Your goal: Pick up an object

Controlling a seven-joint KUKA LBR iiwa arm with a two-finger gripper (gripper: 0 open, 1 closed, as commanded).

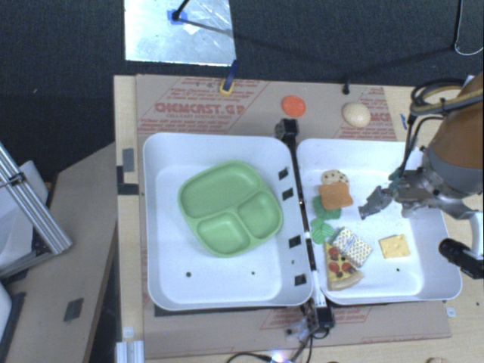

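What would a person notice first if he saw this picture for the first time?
The eye goes first to the pale green divided plate, which lies alone in the left bin. Next comes the cluster of small toy foods along the left side of the right bin: a pizza slice, an orange square piece and a cookie, with a yellow cheese piece apart to the right. The gripper hovers over that bin.

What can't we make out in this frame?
- Gripper, camera view: small and dark, so finger state is unclear.
- Arm, camera view: cut off by the right edge.
- Green pieces, camera view: partly covered by the toast and pizza slice; too small to identify.
- Patterned packet, camera view: print too small to read.
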